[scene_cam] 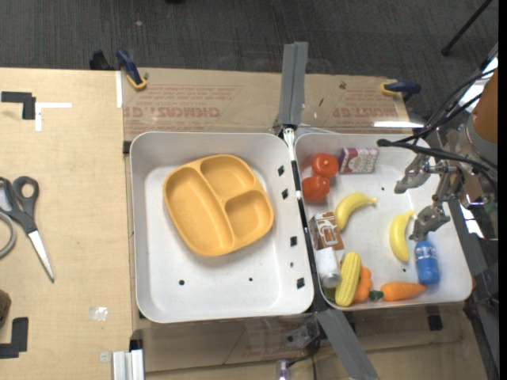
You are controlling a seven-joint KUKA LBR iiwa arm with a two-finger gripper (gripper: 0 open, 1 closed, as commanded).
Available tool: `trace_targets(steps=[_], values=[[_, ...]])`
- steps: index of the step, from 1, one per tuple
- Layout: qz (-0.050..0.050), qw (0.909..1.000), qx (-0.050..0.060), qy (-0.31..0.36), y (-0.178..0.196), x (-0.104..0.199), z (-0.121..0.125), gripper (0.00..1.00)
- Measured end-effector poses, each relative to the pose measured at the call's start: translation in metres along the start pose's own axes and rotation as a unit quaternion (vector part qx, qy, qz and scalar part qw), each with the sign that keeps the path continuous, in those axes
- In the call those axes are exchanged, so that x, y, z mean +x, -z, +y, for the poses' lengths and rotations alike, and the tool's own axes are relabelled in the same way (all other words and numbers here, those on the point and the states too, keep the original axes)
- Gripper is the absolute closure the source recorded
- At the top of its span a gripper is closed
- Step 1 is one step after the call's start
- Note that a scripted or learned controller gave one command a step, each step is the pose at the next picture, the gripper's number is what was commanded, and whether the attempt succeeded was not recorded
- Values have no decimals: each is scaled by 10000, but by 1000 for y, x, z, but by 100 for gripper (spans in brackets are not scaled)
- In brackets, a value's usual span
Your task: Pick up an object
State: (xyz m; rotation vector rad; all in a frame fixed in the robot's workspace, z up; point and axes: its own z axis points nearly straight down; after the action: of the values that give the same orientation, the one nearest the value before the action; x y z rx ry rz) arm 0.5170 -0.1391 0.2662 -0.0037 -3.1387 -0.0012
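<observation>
Camera view puts the gripper over the right side of the right bin, its two fingers spread apart with nothing between them; one fingertip sits higher, the other hangs just above a banana and a blue bottle. Cables cross the wrist, and the arm is cut off at the frame's right edge. Further left lie a second banana, two tomatoes, a small carton and a brown packet whose labels are too small to read. An ear of corn partly covers a carrot. The left bin holds a yellow divided plate. Scissors lie on the bench.
</observation>
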Motion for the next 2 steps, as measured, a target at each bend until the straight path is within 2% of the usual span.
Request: trace_targets(steps=[1,2], values=[[-68,9985,8,-545,-158,28,-28,0],[-10,9954,3,-959,-177,-64,3,0]])
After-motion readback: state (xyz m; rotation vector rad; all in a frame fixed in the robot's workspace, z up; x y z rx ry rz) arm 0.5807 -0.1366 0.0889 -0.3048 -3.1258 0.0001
